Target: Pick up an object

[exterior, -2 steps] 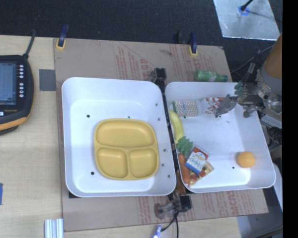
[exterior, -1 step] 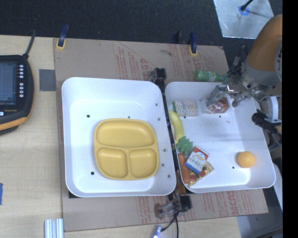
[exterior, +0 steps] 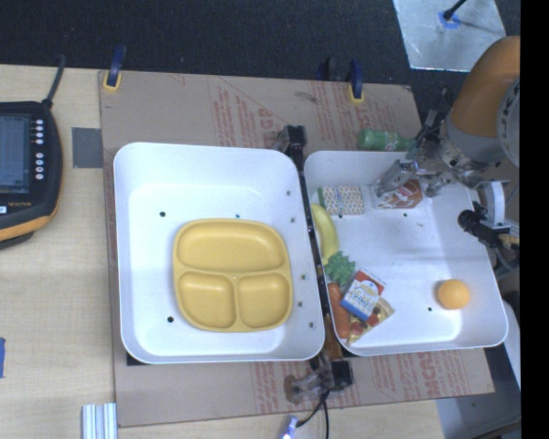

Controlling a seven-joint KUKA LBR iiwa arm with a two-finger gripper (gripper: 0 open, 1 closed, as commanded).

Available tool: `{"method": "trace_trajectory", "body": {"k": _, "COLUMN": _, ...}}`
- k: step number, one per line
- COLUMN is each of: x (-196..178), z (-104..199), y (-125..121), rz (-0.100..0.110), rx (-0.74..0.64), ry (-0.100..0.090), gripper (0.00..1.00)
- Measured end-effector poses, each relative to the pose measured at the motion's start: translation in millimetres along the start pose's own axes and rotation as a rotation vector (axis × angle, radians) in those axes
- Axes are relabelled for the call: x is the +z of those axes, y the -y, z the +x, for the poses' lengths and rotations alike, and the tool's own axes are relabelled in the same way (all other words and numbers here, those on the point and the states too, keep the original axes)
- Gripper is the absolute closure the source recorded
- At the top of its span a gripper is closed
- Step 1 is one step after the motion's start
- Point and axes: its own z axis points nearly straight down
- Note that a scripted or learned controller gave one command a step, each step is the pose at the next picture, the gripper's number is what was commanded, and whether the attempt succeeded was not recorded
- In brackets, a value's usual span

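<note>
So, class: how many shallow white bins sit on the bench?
2. The left bin holds a yellow divided tray; the right bin, touching it, holds the small items.

Tray (exterior: 231, 273) in left bin (exterior: 137, 181)

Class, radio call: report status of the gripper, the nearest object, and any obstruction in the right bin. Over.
Gripper low at right bin far edge. Snack packet right beneath it, grasp unconfirmed. Orange ball and banana apart, nothing blocking.

One fixed camera looks down at a slant from above the counter (exterior: 37, 300), far enough back to take in both white bins (exterior: 137, 245), with dark floor, probably, along the view's top edge.
</note>
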Motion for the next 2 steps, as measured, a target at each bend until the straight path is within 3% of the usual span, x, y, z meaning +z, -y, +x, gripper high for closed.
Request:
{"method": "trace_trajectory", "body": {"k": 1, "x": -13, "z": 1, "y": -2, "rz": -0.001, "rx": -0.002, "ry": -0.003, "gripper": 1.0}}
{"method": "trace_trajectory", "body": {"k": 2, "x": -64, "z": 40, "y": 31, "rz": 0.01, "rx": 0.001, "ry": -0.004, "gripper": 1.0}}
